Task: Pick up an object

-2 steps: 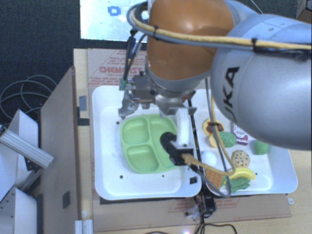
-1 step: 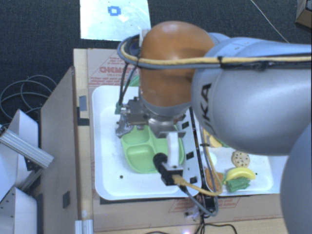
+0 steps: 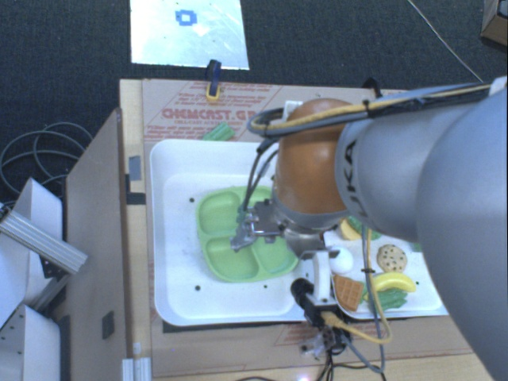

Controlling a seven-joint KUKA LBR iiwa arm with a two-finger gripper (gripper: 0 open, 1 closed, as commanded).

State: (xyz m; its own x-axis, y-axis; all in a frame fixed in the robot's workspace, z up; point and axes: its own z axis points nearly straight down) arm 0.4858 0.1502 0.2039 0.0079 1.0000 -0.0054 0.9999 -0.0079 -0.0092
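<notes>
The bench is a tan board top with a sheet of brown cardboard point(image 3: 208, 109) printed in red lettering laid across its far side, and it stands on dark, speckled carpet point(image 3: 71, 46). On that carpet, beyond the bench, lies a pale square sheet point(image 3: 187, 21) with a small blue mark near its middle. A small blue and yellow clip-like piece point(image 3: 213, 82) sits at the far edge of the cardboard. Dark cables point(image 3: 32, 161) loop on the floor to the left, near pale metal rails and white panels point(image 3: 36, 240), and a thin white cord crosses the carpet at the upper right.

The left white bin point(image 3: 171, 213) holds a green divided tray point(image 3: 226, 240), lying flat toward the bin's right half. The grey arm with its orange band point(image 3: 313, 165) reaches in from the right and covers much of the divider between the bins. The gripper point(image 3: 244, 235) hangs low over the green tray's middle — whether it touches the tray, and how far its jaws stand apart, cannot be told from this slant.

In the right bin point(image 3: 432, 300), partly hidden under the arm, lie toy foods: a cookie point(image 3: 390, 256), a yellow banana point(image 3: 394, 282), a waffle-patterned piece point(image 3: 349, 290) and a white round piece point(image 3: 343, 260), close together.
</notes>
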